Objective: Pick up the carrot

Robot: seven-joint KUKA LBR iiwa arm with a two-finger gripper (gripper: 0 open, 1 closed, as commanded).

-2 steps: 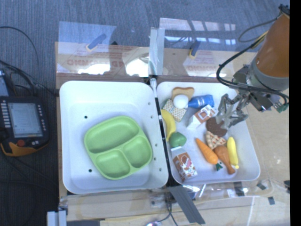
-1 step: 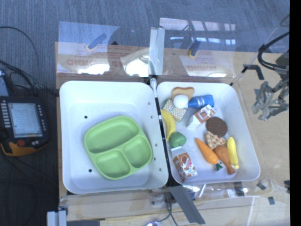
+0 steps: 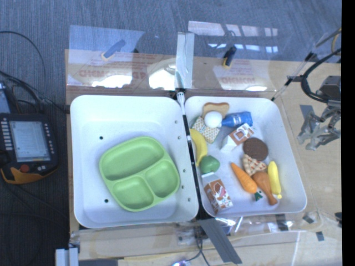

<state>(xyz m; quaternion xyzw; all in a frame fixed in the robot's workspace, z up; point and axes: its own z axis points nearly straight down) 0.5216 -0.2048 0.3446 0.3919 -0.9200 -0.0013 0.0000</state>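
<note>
The carrot is orange with a small green tip. It lies slanted in the front part of the right bin, between a green lime and a second orange piece. My gripper hangs outside the right bin's right wall, over the bench. It is well to the right of the carrot and further back, with nothing seen in it.
The right bin is crowded with a banana, egg, blue bottle, small cartons, brown cookie, waffle and a yellow piece. A green divided plate lies in the left bin.
</note>
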